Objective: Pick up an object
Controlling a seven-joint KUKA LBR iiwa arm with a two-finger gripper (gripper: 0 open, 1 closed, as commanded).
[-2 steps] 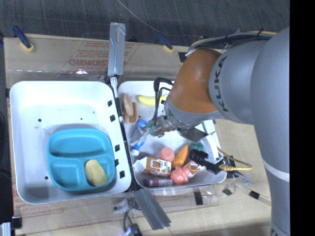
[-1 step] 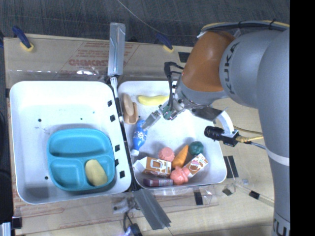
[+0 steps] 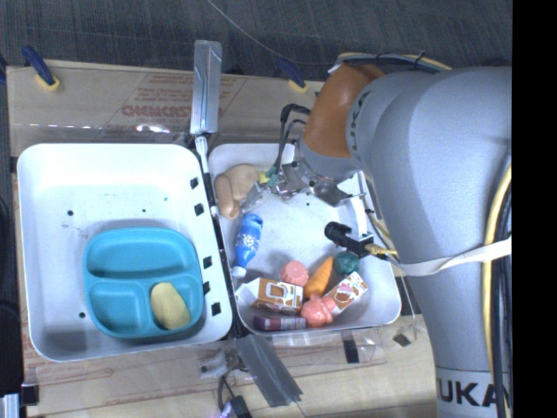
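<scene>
— Where's the claw (image 3: 277, 181)?
— At twelve o'clock in the right bin (image 3: 383, 307), just beside the tan bread-shaped toy (image 3: 233, 188); whether it's open or grips anything, I can't tell.
— What else lies there?
— A blue bottle (image 3: 248, 239) in the middle; an orange carrot (image 3: 319, 276), pink pieces and small cartons at six o'clock.
— The left bin (image 3: 52, 181)?
— A blue tray (image 3: 130, 277) holding a yellow lemon (image 3: 171, 306).
</scene>
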